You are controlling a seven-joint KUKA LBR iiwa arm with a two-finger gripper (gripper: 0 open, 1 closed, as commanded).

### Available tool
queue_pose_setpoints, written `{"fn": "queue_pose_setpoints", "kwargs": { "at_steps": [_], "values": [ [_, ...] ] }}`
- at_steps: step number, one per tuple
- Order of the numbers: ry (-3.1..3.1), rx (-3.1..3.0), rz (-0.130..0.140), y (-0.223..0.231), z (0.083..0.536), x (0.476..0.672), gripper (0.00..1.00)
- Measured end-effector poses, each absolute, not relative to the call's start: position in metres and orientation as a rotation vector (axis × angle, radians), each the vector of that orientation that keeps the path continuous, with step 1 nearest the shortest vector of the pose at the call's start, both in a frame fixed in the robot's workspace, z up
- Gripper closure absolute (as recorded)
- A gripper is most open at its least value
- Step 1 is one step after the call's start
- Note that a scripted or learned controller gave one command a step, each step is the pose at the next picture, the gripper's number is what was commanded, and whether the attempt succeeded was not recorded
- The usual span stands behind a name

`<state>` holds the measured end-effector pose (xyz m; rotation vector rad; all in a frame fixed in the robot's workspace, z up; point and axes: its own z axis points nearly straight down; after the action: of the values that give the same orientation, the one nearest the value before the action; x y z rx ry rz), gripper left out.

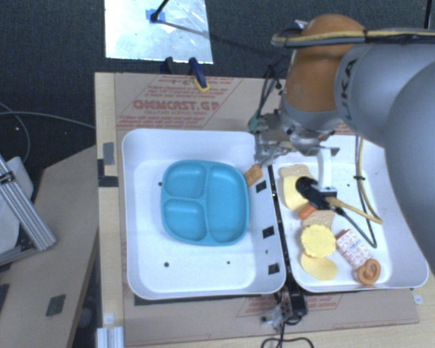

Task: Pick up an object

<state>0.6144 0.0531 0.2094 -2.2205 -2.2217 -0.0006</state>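
My gripper (263, 156) hangs over the wall between the two bins, at the upper right corner of the left bin (148, 267). A small tan-orange piece (254, 174) sits right at the gripper's lower end, just left of the dividing wall. Whether it is held or lies on the bin floor cannot be told. A blue three-compartment plate (204, 201) lies in the middle of the left bin, a little left of the tan piece.
The right bin (402, 263) holds several toy foods: a pale cracker (294, 171), yellow round slices (318, 241), a wrapped sausage (351, 246) and a small brown ring (368, 270). The arm's bulk covers that bin's upper right.
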Motion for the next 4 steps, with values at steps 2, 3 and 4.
{"fn": "queue_pose_setpoints", "kwargs": {
  "at_steps": [2,3,4],
  "values": [
    [-2.235,-2.223,-0.019,0.062,0.321,0.63,1.0],
    [-2.21,-2.23,0.006,-0.084,0.26,0.569,1.0],
    [-2.225,-2.209,0.004,-0.028,0.196,0.55,1.0]
  ]
}}
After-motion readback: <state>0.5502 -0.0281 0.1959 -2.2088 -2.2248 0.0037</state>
